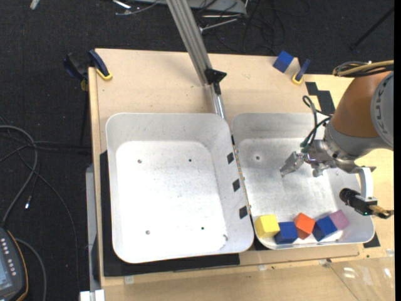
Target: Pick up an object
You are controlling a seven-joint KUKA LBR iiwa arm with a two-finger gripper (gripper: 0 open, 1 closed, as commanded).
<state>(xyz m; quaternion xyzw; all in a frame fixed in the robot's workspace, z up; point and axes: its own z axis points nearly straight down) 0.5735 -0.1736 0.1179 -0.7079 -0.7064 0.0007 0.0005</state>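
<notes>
Along the near wall of the right bin lies a row of small blocks: a yellow block, a blue block, an orange block, a second blue block and a pale purple block. My gripper hangs over the middle of that bin, above and apart from the row. Its fingers are spread and point down-left, open with nothing between them. The grey arm with its orange band comes in from the right.
The left bin stands beside the right one. Another blue block rests on the wooden bench at the back right, outside the bins. A slanted metal pole rises from between the bins at the back.
</notes>
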